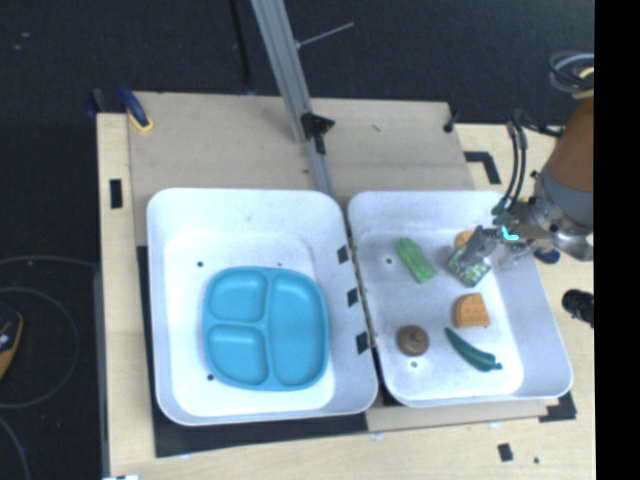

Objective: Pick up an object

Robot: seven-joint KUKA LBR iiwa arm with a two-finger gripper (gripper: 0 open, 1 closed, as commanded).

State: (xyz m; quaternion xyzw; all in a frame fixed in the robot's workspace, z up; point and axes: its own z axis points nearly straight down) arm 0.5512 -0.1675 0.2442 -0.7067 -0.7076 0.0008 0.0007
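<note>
— Bins first: what sits in the left bin [170, 268]?

— One blue divided tray [267, 327], three compartments, lying flat toward the near side. It touches nothing else.

— And the right bin [530, 353]?

— Several small things. A green oblong piece [413, 259] lies tilted near the middle. A round brown object [412, 340] sits toward the near left. A dark green curved object [472, 350], shaped like a pepper or pickle, lies near the front, just below an orange chunk [471, 311]. A smaller orange bit [463, 239] shows near the far right, partly hidden behind the gripper.

— Where is the gripper [478, 255]?

— Over the right bin's far right part, reaching in from the right on the grey arm [572, 173] with its orange band. It hangs just above the orange chunk.

— Does it hold anything?

— A small greenish-grey object [467, 264] sits right at the fingertips, and it looks clamped between them, fingers drawn close around it. The view is blurry there, so I'd say probably held, not certainly.

— Is that object lifted?

— Cannot tell from this slant whether it rests on the bin floor or hangs clear.
</note>
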